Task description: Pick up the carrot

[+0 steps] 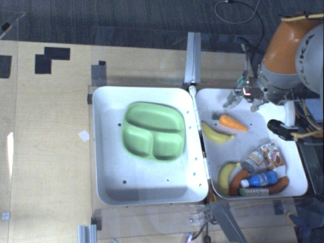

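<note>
Carrot [233, 123] in plain sight beneath open, empty tool [242, 102]; arm frame-cropped.

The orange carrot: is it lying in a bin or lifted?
Lying. The orange carrot rests flat on the right white bin floor, with the gripper above it.

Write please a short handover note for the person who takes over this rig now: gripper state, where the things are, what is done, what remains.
Gripper: open, holding nothing, hovering at the back of the right bin, just above and behind the carrot.
Carrot: lying in the right bin, next to a banana.
Left bin: holds a green divided tray.
Done: approach only.
Left: descend, close on the carrot, lift it.
</note>
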Controlling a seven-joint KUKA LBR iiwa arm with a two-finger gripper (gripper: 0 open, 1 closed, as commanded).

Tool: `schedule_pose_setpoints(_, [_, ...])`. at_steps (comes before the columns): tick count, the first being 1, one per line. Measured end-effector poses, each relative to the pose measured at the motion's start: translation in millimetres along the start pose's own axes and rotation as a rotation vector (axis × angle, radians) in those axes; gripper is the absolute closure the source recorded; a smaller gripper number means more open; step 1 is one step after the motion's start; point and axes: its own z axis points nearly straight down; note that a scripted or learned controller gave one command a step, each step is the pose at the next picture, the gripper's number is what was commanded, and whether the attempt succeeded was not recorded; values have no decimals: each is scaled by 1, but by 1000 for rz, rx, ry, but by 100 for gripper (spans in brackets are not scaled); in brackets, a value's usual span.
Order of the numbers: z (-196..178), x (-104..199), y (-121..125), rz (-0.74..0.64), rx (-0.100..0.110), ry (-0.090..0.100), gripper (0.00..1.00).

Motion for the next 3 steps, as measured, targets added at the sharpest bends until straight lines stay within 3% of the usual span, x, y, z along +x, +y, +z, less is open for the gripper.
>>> schedule_pose_setpoints(1, [98, -18, -22, -240, -8, -2, 0])
schedule_pose_setpoints(2, [86, -15, -20, -243, -15, 0, 100])
schedule_pose_setpoints(3, [2, 65, -51, -224, -3, 0, 100])
